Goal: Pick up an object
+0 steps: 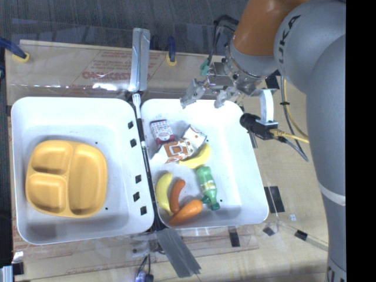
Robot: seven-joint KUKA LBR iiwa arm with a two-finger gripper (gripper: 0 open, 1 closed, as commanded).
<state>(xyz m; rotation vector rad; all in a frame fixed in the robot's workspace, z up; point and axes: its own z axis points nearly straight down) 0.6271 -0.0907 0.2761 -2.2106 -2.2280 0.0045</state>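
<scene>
My gripper (207,96) hangs above the far rim of the right bin (249,175), its two fingers spread apart and nothing between them. Below it in that bin lie a small red packet (160,130), an orange-and-white snack bag (183,145), and a banana (198,157) partly under the bag. Nearer the front lie a green bottle (207,185), a second banana (164,191), a brown sausage (177,193) and an orange carrot (186,211). All the objects rest on the bin floor, well below the fingers.
The left bin (70,119) holds a yellow divided plate (66,177). A metal divider bar (140,60) runs between the bins at the back. The arm's grey body and orange band (264,16) fill the upper right, with cables beside the right bin.
</scene>
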